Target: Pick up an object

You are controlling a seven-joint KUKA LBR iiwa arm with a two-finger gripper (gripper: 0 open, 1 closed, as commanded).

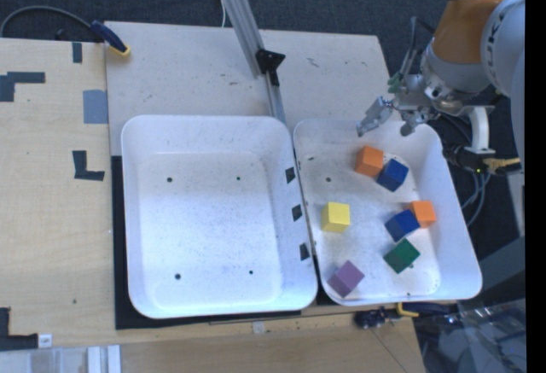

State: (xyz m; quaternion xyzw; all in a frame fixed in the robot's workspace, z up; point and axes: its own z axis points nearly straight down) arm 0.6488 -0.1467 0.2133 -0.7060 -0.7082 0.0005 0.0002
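The gripper [391,118] hangs spread and empty; just below it the orange cube [369,160] looks light, rigid, best pinched across flat sides.

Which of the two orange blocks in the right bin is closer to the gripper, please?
The larger orange block at the bin's far end, touching a blue block, lies just below the gripper. The smaller orange block sits farther down.

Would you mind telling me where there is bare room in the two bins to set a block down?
The left bin offers its whole floor. In the right bin, bare patches lie along the left wall above the yellow cube and between the purple cube and green cube. The right side is crowded with orange and blue cubes, and the tool hangs over the upper edge.
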